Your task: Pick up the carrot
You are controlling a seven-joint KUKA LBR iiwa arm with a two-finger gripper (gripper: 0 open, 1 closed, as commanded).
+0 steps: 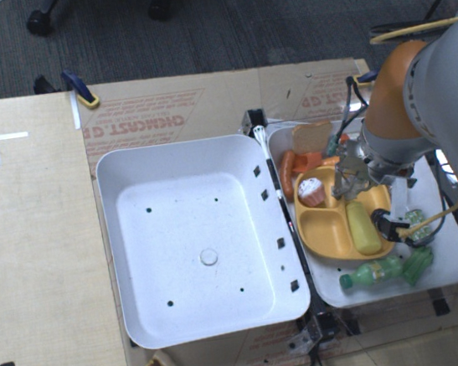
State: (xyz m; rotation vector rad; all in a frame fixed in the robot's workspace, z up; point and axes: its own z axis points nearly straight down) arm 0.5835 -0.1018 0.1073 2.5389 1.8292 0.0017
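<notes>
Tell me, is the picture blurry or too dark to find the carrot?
Camera view: evenly lit and fairly sharp, no strong glare; the carrot shows as an orange strip by the right bin's left wall, partly behind the yellow tray; the floor above is dim.

The two bins are white: the left bin (129,192) has small dark dots on its floor. In the right bin (451,261) lies a yellow tray (329,236), an orange carrot (288,171), a green bottle (385,272) and a yellow-green fruit (363,227). The arm (420,100) is grey with an orange band. The surface (39,272) is pale wood, with brown cardboard (169,114) printed with red letters.
</notes>
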